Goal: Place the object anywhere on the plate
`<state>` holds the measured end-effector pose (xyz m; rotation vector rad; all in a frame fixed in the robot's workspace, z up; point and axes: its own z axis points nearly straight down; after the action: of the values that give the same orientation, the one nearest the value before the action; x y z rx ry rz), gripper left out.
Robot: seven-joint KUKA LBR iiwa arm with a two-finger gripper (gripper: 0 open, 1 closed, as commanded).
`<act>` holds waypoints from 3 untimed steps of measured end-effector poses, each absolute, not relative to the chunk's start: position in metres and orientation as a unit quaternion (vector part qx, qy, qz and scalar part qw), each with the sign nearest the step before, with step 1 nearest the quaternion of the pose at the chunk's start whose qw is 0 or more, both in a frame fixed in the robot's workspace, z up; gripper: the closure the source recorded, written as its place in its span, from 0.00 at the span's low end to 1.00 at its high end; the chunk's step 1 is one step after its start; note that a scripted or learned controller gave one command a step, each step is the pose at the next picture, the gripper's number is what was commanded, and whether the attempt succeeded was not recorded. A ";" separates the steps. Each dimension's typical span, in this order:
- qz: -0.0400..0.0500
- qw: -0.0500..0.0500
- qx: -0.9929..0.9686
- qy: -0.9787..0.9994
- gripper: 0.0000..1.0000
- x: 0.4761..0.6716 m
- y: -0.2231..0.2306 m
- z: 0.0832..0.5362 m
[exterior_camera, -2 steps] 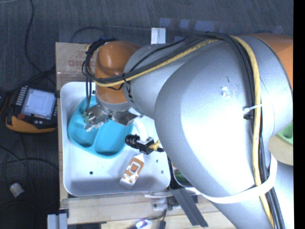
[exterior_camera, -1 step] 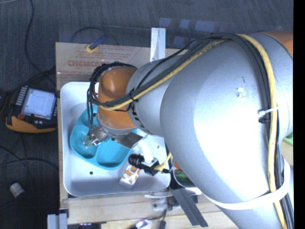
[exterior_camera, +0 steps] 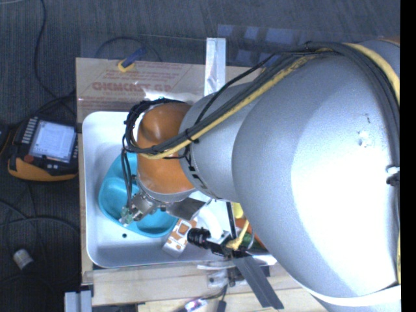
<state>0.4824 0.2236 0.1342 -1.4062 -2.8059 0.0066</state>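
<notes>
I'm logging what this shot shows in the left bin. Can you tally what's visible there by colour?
Blue: 1, plate
Orange and white: 1, small object
Total: 2 visible; the arm hides the rest of the bin.

One piece of print can be partly read. It stands on the brown cardboard sheet [exterior_camera: 153, 80] lying flat at the far side of the white bin [exterior_camera: 97, 174]: a line of faded red capitals running left to right across the board, far of the bin's rim. It seems to read something like "CHEMONT" followed by two or three more letters, but the letters are too blurred to be sure of them. To the left of the bench, on the dark floor, a handheld control pendant [exterior_camera: 49, 148] has a lit screen, but whatever it displays is too small and washed out to read.
</notes>
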 end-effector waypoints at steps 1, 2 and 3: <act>0.000 0.000 -0.227 -0.974 1.00 0.484 0.224 0.128; 0.002 0.001 -0.356 -0.935 1.00 0.483 0.167 0.205; 0.002 0.001 -0.269 -0.963 1.00 0.499 0.136 0.173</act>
<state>0.4986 0.1364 0.1731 -0.8460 -3.0234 0.0056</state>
